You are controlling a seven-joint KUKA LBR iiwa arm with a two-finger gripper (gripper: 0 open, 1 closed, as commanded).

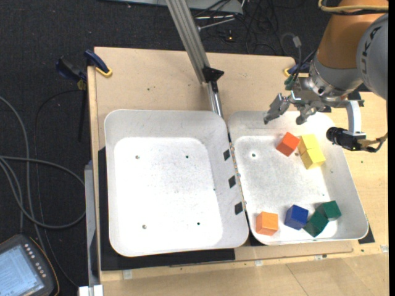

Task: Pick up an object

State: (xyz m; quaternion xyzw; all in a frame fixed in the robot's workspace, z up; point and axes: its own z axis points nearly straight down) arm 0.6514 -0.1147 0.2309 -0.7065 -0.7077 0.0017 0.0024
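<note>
Red-orange plastic cube (287, 144) sits near back of right white bin (345, 184), touching long yellow plastic block (311, 151). Two-finger gripper (290, 111) hangs just above and behind them, fingers spread wide, nothing between them. Orange cube (266, 222), blue cube (297, 216), two green blocks (323, 216) lie along front edge of same bin. Left white bin (123, 165) beside it.

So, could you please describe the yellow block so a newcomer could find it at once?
Look in the right bin, at its far end near the gripper. The yellow block lies beside an orange cube; it is the only yellow piece, and longer than the cubes.
</note>
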